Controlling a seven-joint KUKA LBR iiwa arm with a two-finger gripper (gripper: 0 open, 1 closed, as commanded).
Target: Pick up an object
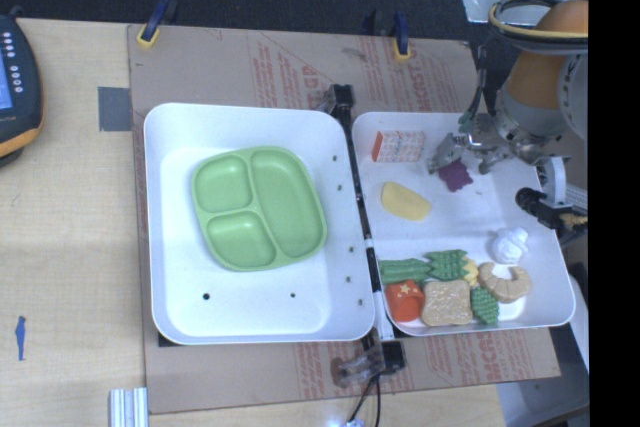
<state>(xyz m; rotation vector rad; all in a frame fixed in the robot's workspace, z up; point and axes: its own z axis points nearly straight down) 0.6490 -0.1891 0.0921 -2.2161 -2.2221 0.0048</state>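
here the tool (pixel 462 155) hangs over the far part of the right bin (pixel 560 320), its fingers spread wide, one on each side of a small purple piece (pixel 456 177) that lies on the bin floor just under it. left of that sits a small red-and-white carton (pixel 399 146), nearer a yellow piece (pixel 405 201). more toy food crowds the near edge. the left bin (pixel 170 305) holds a green divided tray (pixel 259 208).
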